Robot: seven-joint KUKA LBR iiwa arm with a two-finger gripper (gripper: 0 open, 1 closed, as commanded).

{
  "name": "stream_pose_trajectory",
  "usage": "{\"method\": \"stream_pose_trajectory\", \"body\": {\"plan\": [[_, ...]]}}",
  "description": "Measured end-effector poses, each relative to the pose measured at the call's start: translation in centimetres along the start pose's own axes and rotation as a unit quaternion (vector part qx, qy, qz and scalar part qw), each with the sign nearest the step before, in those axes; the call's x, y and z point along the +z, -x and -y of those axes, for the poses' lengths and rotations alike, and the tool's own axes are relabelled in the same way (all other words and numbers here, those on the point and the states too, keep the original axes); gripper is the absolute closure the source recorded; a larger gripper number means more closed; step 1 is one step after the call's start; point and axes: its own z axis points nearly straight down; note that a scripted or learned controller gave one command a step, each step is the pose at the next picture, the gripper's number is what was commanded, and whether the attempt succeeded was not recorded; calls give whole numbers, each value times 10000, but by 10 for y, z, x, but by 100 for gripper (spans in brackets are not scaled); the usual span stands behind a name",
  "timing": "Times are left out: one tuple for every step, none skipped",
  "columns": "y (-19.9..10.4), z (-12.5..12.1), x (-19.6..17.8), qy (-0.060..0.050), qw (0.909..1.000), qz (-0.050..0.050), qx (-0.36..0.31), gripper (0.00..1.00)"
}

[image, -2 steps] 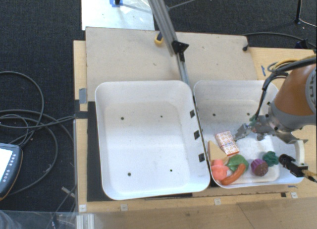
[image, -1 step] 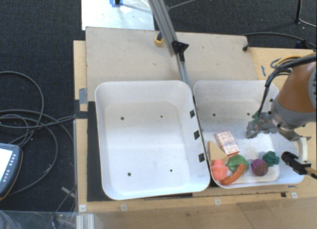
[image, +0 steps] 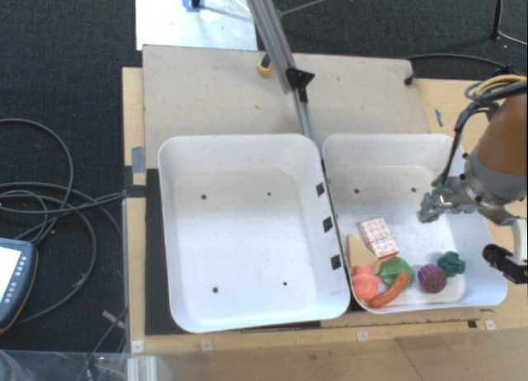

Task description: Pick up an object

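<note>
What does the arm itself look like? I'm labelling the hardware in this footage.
The arm is grey with a broad orange band above the wrist. Yellow and dark cables loop over its top. The gripper is small, metallic grey, with a black part lower right.

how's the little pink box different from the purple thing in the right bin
The pink box is flat-sided, pale pink with a printed pattern; the purple thing is rounded and dark. The pink box lies nearer the middle of the right bin, while the purple thing sits by the near wall, beside a green piece. The box looks somewhat larger. Both are small, lie loose in that bin, and are apart from the gripper.
</note>
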Motion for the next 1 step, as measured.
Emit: {"method": "stream_pose_trajectory", "body": {"plan": [[0, -5, -65, 20, 10000, 8, -13, 100]]}}
